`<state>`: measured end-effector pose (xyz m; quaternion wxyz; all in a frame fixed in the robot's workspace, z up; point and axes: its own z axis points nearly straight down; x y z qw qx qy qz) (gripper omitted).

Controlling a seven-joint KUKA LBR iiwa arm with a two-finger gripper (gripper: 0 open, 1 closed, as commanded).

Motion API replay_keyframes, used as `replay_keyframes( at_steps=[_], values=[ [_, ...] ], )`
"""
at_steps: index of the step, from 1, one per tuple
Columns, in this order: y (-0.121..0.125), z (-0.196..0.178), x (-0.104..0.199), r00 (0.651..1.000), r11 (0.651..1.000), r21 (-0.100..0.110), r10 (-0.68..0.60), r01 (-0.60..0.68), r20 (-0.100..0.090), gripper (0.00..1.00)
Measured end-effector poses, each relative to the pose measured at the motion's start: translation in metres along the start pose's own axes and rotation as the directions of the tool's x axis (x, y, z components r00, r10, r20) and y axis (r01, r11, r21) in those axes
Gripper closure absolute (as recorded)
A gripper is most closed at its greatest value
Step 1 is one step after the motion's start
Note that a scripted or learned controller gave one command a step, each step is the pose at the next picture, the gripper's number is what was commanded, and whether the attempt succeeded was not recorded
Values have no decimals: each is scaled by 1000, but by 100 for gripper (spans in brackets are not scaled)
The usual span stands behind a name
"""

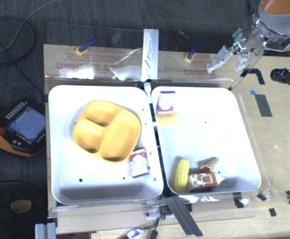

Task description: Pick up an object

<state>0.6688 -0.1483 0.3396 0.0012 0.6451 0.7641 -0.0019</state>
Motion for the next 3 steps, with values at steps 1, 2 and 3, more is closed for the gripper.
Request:
replay_keyframes(
  at_steps=[1, 2, 3],
  values=[
    [-21, 181, 29, 988, 988, 0, -156, 156, -5, 0],
    [-91, 249, 2, 972, 972, -9, -236, 236, 0, 0],
    [-171, 248, 59, 938, 938, -15, -345, 346, 9, 0]
  ],
)
